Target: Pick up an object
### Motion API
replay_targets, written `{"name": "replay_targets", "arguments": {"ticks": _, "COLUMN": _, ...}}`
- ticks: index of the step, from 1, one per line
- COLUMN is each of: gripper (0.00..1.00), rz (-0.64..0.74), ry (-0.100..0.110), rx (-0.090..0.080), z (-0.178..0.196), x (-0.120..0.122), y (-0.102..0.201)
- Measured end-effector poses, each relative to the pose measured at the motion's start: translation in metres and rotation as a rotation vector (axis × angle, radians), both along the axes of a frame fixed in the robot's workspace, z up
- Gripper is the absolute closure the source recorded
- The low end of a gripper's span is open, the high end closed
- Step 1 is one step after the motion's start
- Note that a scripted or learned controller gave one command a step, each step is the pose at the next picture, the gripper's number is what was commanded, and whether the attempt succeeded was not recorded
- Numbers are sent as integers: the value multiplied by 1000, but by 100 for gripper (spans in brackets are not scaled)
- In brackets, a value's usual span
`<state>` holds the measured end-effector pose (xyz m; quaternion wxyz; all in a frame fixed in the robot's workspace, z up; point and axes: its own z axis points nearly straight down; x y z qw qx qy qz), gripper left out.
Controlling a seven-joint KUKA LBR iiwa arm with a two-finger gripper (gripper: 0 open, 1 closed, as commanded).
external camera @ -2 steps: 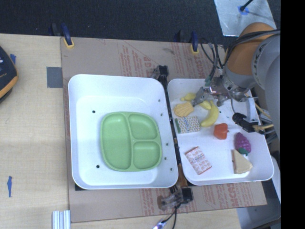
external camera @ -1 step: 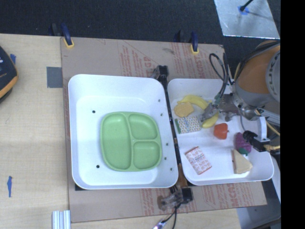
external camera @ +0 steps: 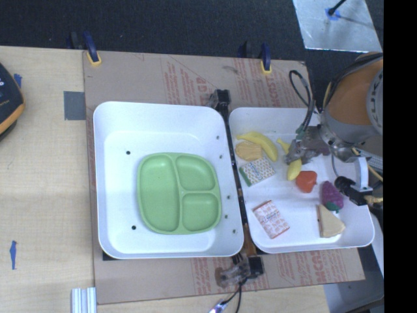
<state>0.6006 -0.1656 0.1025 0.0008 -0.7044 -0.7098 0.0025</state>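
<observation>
Left bin [external camera: 104,175] holds the green divided plate [external camera: 177,192]; right bin [external camera: 260,243] has all the candidates, mid-right of frame; my arm [external camera: 352,103] comes in from the right edge; gripper [external camera: 301,150] sits over the small yellow piece [external camera: 294,169], red piece [external camera: 306,181] just beside it (can't tell if it's clenched or released, so no grasp claimed). My take: centre on one item, drop straight; banana [external camera: 257,142] and purple piece [external camera: 331,195] need clearance.

Even bright overhead light; mild glare on white bins [external camera: 163,119]; soft shadows; slightly soft focus.
</observation>
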Motion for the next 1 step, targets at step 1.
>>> {"name": "replay_targets", "arguments": {"ticks": 1, "gripper": 100, "rz": -3, "ry": -3, "rx": 3, "z": 45, "x": 56, "y": 69}}
